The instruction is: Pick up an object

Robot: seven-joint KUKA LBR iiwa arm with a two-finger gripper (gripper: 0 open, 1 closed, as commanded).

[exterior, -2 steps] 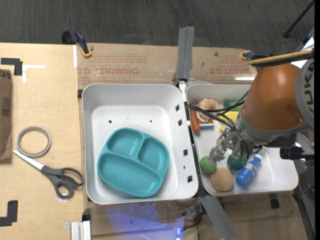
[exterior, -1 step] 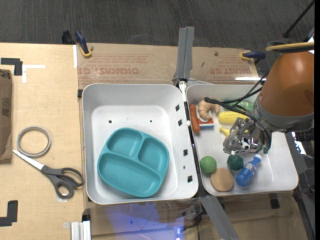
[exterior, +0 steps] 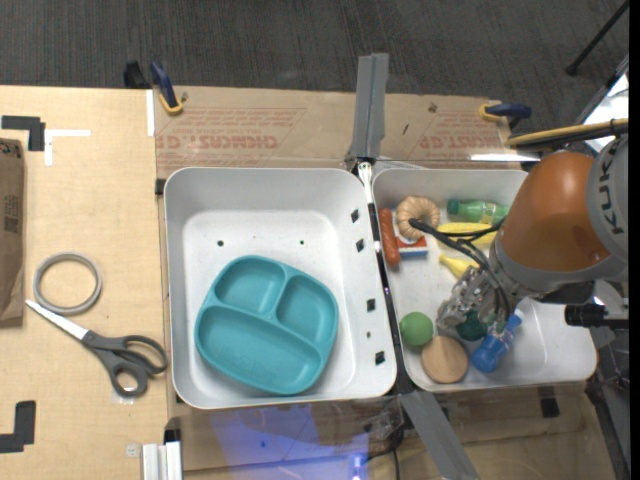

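Note:
My gripper (exterior: 468,313) is down inside the right bin (exterior: 560,363), under the arm's orange band. Its fingers sit among several small objects, and their state is hidden by the wrist and clutter. A green ball (exterior: 416,328) lies just left of it. A tan round piece (exterior: 445,360) rests at the front, and a blue bottle (exterior: 494,346) lies right beside the gripper. Farther back are a yellow banana (exterior: 462,230), a green bottle (exterior: 474,209), a beige pastry-like object (exterior: 418,214) and a red-orange stick (exterior: 388,238).
The left bin (exterior: 190,268) holds a teal divided plate (exterior: 266,324). On the wooden bench to the left lie scissors (exterior: 105,348) and a roll of tape (exterior: 67,283). A grey divider bar (exterior: 370,108) runs back from between the bins.

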